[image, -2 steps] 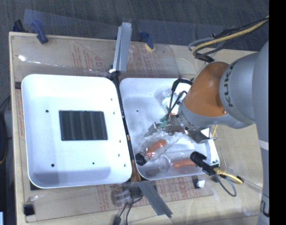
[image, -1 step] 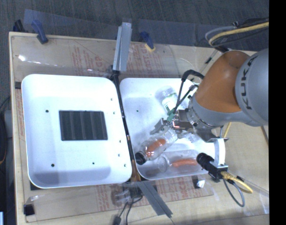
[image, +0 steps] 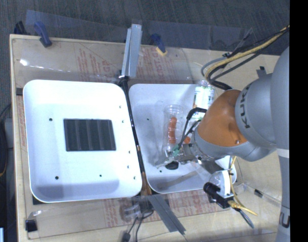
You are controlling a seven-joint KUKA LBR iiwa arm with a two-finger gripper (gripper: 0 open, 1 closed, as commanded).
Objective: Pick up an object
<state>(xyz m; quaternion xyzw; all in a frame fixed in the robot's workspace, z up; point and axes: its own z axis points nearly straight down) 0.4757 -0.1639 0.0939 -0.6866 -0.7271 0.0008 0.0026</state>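
Grey and orange, my arm [image: 245,120] hangs closest to the lens, reaching in from the right over the right-hand bin [image: 144,105]. Below the orange band, the wrist bends down and to the left, carrying my pincer [image: 175,158] low over the bin's lower middle, near a small dark item [image: 171,166] on the floor. Whether the pincer is apart or together I cannot tell; the wrist and wiring hide it.

Likeliest target, as I judge it, is the clear plastic cup [image: 173,125] lying on its side just above the pincer, with something orange inside. A clear bottle [image: 203,96] with a pale label sits further up, at the bin's top right, partly under my arm.

Doing this well, I reckon, means coming straight down with the opening set across the cup's narrow width, not along it, since thin clear plastic slips and buckles. Closing gently near the rim should hold better. The left-hand bin [image: 43,135], with its dark grate [image: 89,134], lies well apart.
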